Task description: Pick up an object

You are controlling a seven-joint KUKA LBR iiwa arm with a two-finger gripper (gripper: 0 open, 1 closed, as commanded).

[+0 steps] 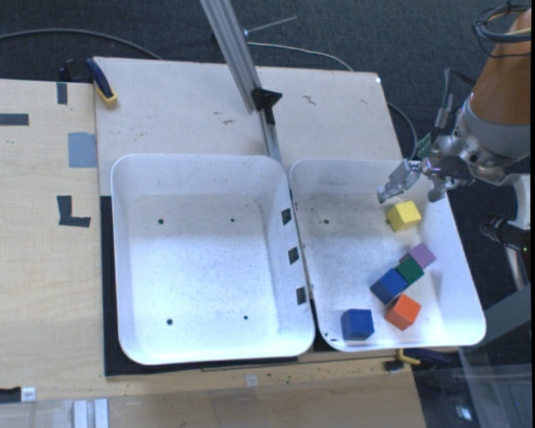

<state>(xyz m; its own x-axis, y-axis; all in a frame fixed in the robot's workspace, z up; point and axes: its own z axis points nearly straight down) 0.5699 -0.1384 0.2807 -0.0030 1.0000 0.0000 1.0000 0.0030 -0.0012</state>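
In the right bin (339, 185) a yellow cube (404, 215) lies near the far right side. My gripper (414, 185) hangs just above and behind it, fingers spread open, with nothing between them. Nearer the front of the same bin sit a purple cube (422, 257), a green cube (410, 270), a blue cube (388, 285), an orange cube (404, 311) and a second blue cube (357, 324).
The left bin (143, 194) stands beside the right one, sharing a middle wall. A slanted metal rail (236, 47) runs from the top down to the bins' junction. A blue-and-yellow clamp (102, 80) lies at the bench's far left corner.
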